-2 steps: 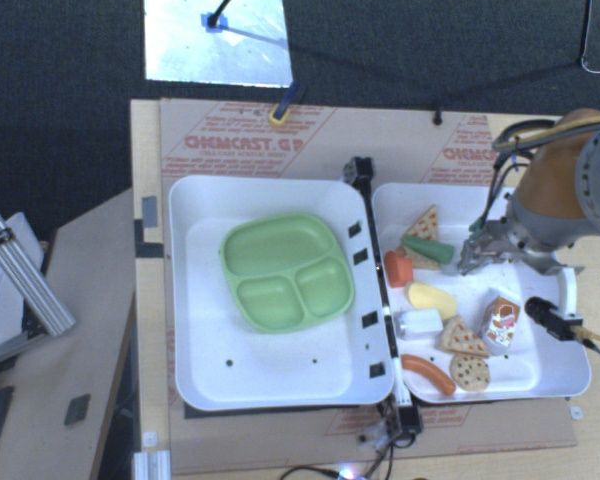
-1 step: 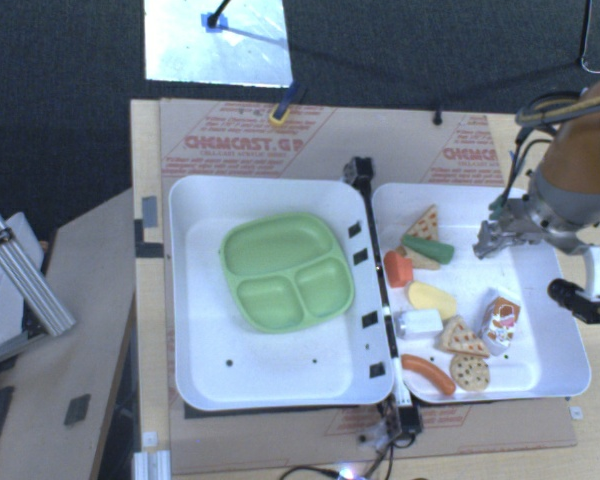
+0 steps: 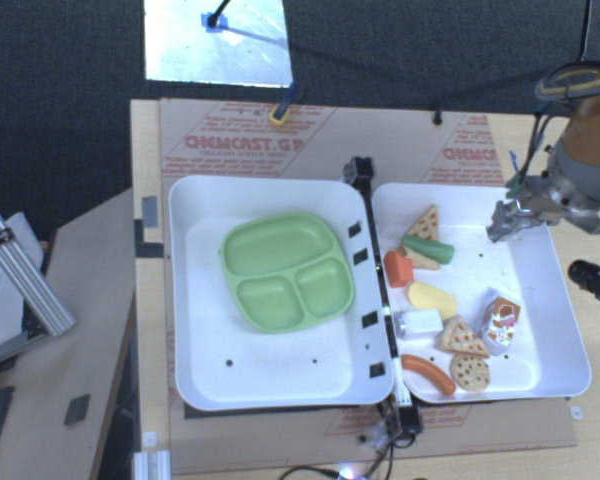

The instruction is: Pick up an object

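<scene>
Two white bins side by side on the table (image 3: 230,138). Left bin (image 3: 195,368) carrying a green divided tray (image 3: 285,273), lying flat near its middle. Right bin (image 3: 550,368) holding toy food along its left half: pizza slice (image 3: 425,223) at the top, green pepper (image 3: 427,250) just below it, orange carrot (image 3: 398,267) beside the divider, yellow piece (image 3: 432,297), white block (image 3: 420,321), second pizza slice (image 3: 462,338), small milk carton (image 3: 501,322), round cracker (image 3: 469,371) and sausage (image 3: 429,374) near the front. Gripper (image 3: 502,226) over the right bin's upper right part, well apart from the food; nothing seen between the fingers, whether apart or together impossible to tell.
</scene>
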`<state>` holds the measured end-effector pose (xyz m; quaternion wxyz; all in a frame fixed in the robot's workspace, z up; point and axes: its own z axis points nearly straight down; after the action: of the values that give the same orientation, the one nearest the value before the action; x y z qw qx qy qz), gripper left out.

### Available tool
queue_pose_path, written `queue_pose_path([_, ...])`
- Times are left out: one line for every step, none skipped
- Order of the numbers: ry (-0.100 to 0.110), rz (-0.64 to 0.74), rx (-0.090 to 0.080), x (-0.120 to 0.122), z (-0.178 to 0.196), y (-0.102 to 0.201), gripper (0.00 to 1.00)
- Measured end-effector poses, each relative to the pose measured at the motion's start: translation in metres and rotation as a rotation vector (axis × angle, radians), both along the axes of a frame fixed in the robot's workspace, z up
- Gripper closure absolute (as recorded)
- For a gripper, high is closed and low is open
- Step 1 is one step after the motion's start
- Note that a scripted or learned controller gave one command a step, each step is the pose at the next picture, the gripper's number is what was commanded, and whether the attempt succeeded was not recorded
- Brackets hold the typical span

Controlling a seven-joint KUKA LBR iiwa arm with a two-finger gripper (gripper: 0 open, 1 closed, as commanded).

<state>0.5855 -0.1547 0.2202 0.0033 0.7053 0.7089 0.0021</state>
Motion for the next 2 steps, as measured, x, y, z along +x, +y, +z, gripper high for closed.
queue_pose_path([0.004,0.000,0.001,0.001,0.005,0.000,1.00])
queue_pose_path([0.007,0.004,0.003,-0.003,0.000,0.052,1.00])
